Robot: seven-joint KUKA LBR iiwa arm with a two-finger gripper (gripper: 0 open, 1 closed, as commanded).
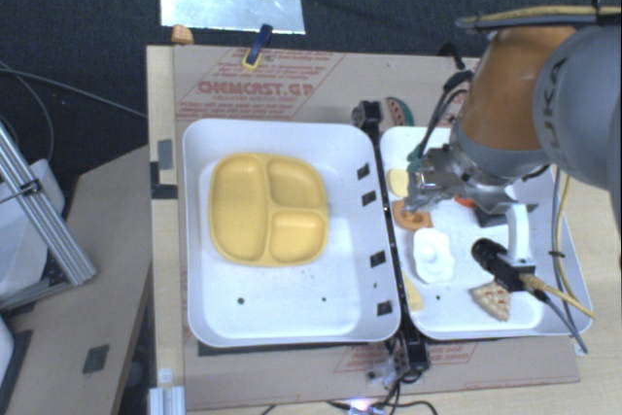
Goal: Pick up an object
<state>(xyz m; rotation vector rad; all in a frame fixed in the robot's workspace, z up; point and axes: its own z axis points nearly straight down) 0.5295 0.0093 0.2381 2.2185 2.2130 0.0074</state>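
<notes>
Grey-and-orange arm (544,102) loomed over the right bin (559,306), crowding it; its hand (420,194) hung above the orange disc (413,217), near the dividing edge. Left of that bin, a yellow tray (267,209) left a white margin. "CHEMCAST GP" read on the desk's cardboard (258,85).

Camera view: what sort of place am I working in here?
Most likely a robot lab test bench, not a kitchen: two white bins on taped cardboard, toy food such as a pizza slice, a yellow divided plate, and loose cables over dark carpet.
</notes>
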